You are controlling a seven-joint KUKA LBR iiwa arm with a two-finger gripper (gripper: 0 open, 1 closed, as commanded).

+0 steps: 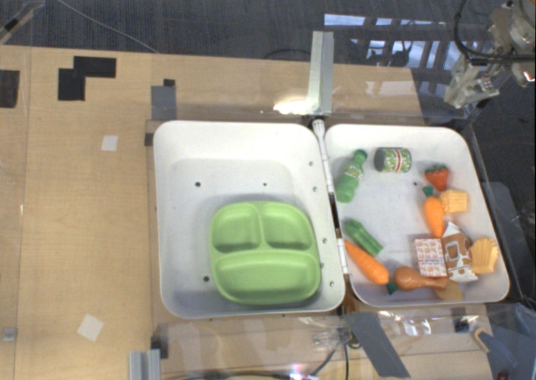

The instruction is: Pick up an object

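Toys (394,211) well below claw (471,85), apparently

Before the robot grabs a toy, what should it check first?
1. Toys to pick from: ok. The right bin holds a green bottle, a can, two carrots and more.
2. A toy lying apart from the others: ok. The can has bare floor around it.
3. Crowded spots: not ok. The small boxes near the front right corner lie packed together.
4. Pincer above a toy: not ok. It sits beyond the bin's far right corner.
5. Pincer open: cannot tell.
6. Left bin: ok. It holds a green tray, not a toy.
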